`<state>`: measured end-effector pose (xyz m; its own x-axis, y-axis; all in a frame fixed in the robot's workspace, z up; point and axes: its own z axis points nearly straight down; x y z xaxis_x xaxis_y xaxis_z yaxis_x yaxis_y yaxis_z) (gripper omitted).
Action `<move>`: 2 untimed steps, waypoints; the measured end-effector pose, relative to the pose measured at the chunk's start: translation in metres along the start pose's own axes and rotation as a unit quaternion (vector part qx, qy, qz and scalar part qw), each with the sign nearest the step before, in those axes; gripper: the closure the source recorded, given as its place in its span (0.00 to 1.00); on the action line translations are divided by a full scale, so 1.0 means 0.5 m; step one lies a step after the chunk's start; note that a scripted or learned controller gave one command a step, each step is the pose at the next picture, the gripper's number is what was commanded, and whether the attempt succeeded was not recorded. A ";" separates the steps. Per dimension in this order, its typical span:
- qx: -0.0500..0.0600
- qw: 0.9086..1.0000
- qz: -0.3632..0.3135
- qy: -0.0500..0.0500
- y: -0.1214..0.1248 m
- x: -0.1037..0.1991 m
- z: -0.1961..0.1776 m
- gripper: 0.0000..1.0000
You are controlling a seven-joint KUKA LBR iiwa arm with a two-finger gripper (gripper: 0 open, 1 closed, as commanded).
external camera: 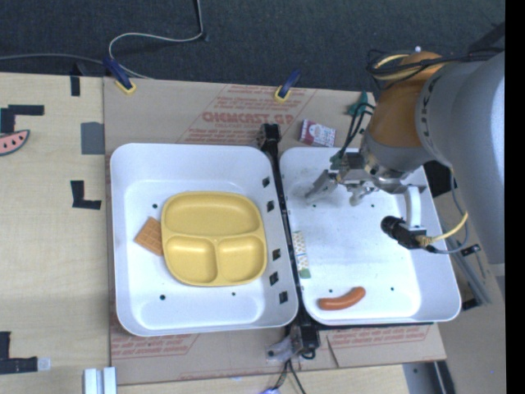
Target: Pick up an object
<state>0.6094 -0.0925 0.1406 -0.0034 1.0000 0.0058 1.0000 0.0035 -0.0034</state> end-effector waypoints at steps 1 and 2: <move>-0.003 1.000 0.001 -0.003 -0.044 -0.018 0.109 0.00; -0.003 1.000 0.001 -0.004 -0.043 -0.018 0.090 1.00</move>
<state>0.5876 -0.1014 0.0956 -0.0011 1.0000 -0.0018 1.0000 0.0011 0.0031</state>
